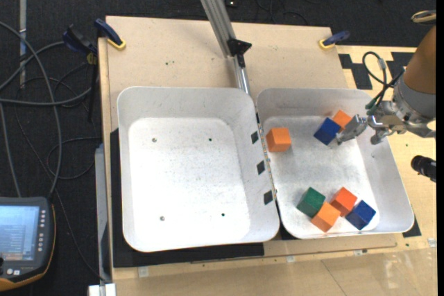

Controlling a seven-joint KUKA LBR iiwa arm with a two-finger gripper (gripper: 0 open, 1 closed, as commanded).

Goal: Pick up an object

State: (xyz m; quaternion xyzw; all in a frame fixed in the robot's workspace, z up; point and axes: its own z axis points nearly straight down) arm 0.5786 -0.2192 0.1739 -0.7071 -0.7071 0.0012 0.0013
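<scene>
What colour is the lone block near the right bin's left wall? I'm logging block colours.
Orange, clearest in the camera view.

Left bin [139, 170]: floor unobstructed. Right bin [388, 170]: centre open; block cluster [336, 208] near edge, blue block [326, 131] far right, orange block [279, 139] by divider.

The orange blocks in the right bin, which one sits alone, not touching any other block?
The orange block by the bin's left wall, near the divider. The others each crowd neighbours: one against the blue block, two in the front cluster.
</scene>
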